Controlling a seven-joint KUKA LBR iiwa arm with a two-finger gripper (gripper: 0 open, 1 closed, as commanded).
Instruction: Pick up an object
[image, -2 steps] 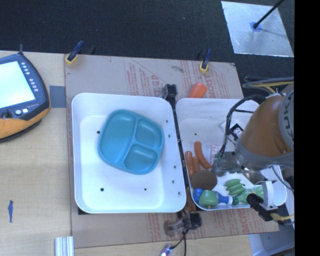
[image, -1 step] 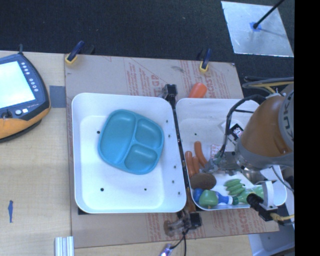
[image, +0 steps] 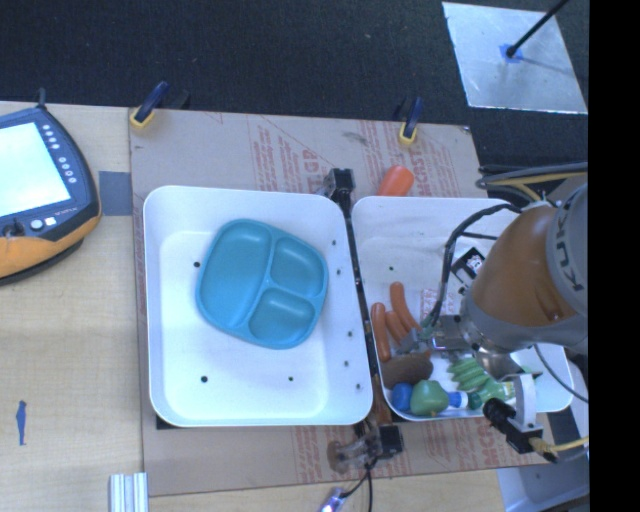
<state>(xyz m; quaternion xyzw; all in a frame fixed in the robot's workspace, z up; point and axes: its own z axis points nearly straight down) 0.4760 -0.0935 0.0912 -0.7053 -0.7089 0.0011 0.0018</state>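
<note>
Hidden and cut-off parts, right bin and frame edges

The arm (image: 525, 280) covers much of the right bin (image: 420, 215), and the claw (image: 440, 345) is too dark and cluttered to read. The heap of small toys (image: 430, 390) at lower right blurs together. The handheld screen (image: 35, 195) is cut by the left edge.

1. Divided plate (image: 263, 283): light blue, plain.
2. Bins (image: 160, 300): white.
3. Arm (image: 520, 280): orange band, grey body.
4. Carrots (image: 390, 320): orange.
5. Toys beside the pincer: green (image: 430, 398), blue (image: 401, 397), brown (image: 405, 370).
</note>
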